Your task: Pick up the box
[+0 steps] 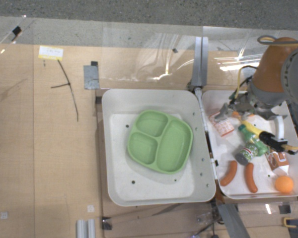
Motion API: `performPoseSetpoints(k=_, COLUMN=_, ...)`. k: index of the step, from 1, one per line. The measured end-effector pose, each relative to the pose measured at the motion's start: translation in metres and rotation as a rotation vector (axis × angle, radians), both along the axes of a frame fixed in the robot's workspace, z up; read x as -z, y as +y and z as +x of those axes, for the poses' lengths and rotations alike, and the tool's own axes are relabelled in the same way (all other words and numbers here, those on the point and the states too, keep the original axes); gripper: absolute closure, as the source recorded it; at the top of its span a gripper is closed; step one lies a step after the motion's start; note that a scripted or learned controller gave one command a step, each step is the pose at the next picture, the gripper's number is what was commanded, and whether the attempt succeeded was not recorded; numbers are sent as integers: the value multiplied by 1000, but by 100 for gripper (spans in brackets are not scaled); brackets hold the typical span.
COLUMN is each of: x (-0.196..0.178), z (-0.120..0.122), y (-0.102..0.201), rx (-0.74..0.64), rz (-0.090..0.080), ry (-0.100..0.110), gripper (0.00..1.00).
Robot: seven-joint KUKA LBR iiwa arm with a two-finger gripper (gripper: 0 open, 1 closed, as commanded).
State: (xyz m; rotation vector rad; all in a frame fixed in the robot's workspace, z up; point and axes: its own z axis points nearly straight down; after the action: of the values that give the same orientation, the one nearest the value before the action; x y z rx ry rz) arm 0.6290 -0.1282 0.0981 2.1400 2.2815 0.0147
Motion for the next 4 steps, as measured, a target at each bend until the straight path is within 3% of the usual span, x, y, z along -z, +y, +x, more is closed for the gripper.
performPoseSetpoints(k=1, x=0, z=-6, y=17, rx=186, rz=2, ry=0, gripper=0)
performPoseSetpoints(k=2, x=-14, z=-4, y=17, rx=187, rz=4, ry=-8, gripper=100)
performPoseSetpoints(k=3, x=-13, z=-4, y=17, rx=187, rz=4, ry=-8, gripper=0)
performPoseSetpoints(k=4, x=0, z=-9, y=16, rx=181, rz=4, ry=-1, gripper=0)
